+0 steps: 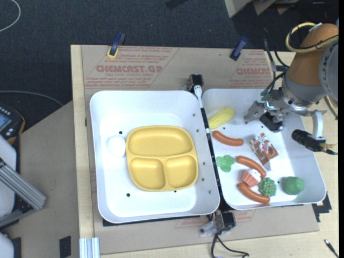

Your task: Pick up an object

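The right bin (301, 163) holds several toy foods. A yellow corn cob (221, 117) lies at its upper left, with an orange sausage (227, 140) just below it. Further down are a green leafy piece (225, 162), a second sausage (251, 165), a red-and-white wrapped item (264, 148), a broccoli floret (267, 186), a third sausage (253, 193) and a round green fruit (293, 185). My gripper (271, 117) hangs over the bin's upper part, right of the corn and above the wrapped item, and nothing shows in its grasp.
The left bin (105, 144) carries a yellow three-compartment tray (161, 157) with a small white egg-shaped object (116, 144) beside it. A divider ridge (207, 144) separates the bins. The grey arm with its orange band (317, 42) enters from the upper right.
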You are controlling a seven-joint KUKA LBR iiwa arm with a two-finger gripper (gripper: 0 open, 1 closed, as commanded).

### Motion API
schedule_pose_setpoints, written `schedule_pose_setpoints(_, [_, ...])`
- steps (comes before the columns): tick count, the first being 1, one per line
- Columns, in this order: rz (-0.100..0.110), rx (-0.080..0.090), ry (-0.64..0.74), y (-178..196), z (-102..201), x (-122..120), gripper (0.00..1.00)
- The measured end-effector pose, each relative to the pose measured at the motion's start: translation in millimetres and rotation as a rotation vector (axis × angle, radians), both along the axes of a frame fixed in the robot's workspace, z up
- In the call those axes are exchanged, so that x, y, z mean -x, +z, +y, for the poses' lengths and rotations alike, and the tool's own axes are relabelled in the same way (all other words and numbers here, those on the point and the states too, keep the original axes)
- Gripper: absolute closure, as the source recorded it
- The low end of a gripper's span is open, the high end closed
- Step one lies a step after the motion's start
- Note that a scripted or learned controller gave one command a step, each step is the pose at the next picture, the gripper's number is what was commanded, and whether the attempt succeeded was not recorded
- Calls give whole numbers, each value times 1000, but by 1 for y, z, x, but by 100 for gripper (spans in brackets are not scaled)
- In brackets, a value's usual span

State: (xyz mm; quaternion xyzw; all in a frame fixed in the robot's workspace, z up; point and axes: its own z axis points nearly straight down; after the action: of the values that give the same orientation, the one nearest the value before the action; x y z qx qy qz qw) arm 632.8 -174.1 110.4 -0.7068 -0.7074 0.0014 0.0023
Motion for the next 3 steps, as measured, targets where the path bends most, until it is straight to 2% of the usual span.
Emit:
schedule_pose_setpoints(1, [-16,12,0,-17,-4,-4,0])
schedule_pose_setpoints(2, [-34,21,-1,1,-7,-9,100])
schedule_pose_setpoints(3, [-12,4,0,45,-8,-13,100])
